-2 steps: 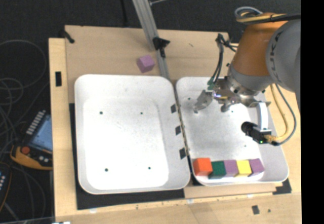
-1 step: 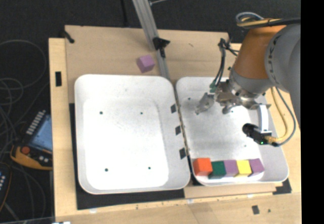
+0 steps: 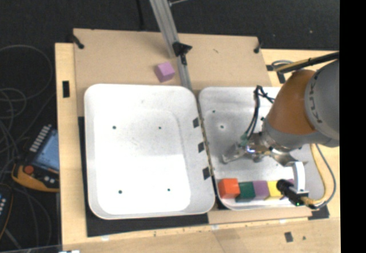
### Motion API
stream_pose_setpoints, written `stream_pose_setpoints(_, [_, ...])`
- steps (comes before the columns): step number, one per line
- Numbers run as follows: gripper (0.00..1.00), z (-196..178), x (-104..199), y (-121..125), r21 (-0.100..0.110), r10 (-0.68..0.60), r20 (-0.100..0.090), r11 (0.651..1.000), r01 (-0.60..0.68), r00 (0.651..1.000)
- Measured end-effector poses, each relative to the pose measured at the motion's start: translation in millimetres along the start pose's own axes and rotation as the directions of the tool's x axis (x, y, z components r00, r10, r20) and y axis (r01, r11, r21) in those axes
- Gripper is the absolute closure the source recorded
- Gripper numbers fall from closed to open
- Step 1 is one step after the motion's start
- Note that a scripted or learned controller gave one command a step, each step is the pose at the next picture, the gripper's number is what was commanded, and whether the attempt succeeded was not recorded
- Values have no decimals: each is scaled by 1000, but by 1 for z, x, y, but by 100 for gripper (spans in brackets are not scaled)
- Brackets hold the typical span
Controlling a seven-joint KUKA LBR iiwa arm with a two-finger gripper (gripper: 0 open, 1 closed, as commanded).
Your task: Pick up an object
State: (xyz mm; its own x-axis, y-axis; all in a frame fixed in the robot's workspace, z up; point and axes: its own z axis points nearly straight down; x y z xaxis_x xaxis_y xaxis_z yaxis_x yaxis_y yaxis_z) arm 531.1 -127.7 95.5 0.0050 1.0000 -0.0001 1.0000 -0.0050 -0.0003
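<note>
Hovering: gripper in right bin, blocks at 5 o'clock
Jaws: cannot tell
Targets: orange block, green block along front wall
Risk: blocks packed touching; fingers could jam

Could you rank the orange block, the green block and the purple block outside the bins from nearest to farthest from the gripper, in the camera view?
Measured from the gripper:
1. orange block, near edge of the right bin, just below the gripper.
2. green block, beside it to the right; close to call.
3. purple block, on the bench beyond the left bin.
</note>
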Motion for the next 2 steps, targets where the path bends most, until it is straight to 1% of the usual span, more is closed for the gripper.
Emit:
stream_pose_setpoints(1, [0,-2,1,2,-3,-1,0,1000,1,1000])
stream_pose_setpoints(2, [0,-2,31,61,-6,-11,0,1000,11,1000])
